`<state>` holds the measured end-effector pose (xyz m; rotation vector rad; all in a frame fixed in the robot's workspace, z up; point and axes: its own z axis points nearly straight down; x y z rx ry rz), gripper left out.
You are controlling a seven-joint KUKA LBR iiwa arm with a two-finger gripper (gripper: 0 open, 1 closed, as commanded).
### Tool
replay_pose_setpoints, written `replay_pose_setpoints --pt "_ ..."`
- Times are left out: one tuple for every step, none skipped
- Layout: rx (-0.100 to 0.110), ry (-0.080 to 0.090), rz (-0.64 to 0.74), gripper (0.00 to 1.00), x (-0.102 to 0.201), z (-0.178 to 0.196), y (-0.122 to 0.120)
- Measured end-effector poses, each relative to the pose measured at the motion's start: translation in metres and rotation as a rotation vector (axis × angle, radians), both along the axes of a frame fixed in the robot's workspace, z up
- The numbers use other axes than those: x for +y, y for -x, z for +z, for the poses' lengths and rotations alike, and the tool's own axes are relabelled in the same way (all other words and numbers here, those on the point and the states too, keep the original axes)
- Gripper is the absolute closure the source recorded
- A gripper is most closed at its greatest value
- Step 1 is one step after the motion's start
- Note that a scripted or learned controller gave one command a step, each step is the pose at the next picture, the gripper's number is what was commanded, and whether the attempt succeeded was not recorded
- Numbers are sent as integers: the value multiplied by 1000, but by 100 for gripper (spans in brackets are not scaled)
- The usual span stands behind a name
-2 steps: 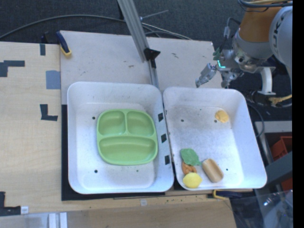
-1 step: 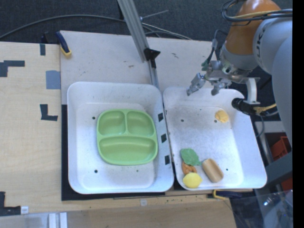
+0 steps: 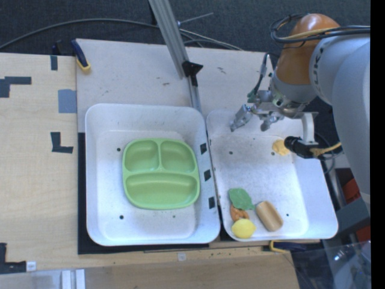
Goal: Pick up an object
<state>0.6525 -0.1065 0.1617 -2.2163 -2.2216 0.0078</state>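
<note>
White plastic makes up the two shallow bins filling the centre of the frame: the left bin (image 3: 96,179) carries a green divided plate (image 3: 160,173), and the right bin (image 3: 313,191) holds the loose objects. The grey arm (image 3: 337,59) comes in from the upper right, and its gripper (image 3: 252,120) hangs over the upper left part of the right bin, well apart from the cluster at lower centre-right. Two fingers show spread apart with nothing between them. The step in hand looks like the approach, before any grasp. The candidates lie at the bin's lower edge: a tan bread roll (image 3: 269,215), a yellow lemon (image 3: 243,228) just beside it, an orange carrot with a green leaf (image 3: 240,202), and a small yellow piece (image 3: 280,147) at centre right. The next move calls for travelling over one of them and descending. No brand, label or writing can be read.
</note>
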Motion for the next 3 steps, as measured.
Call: replay_pose_setpoints --pt "2 0 -1 0 -8 -61 0" --pt "-4 0 2 100 -7 -46 -2" --pt "-9 -1 0 100 1 -2 -4"
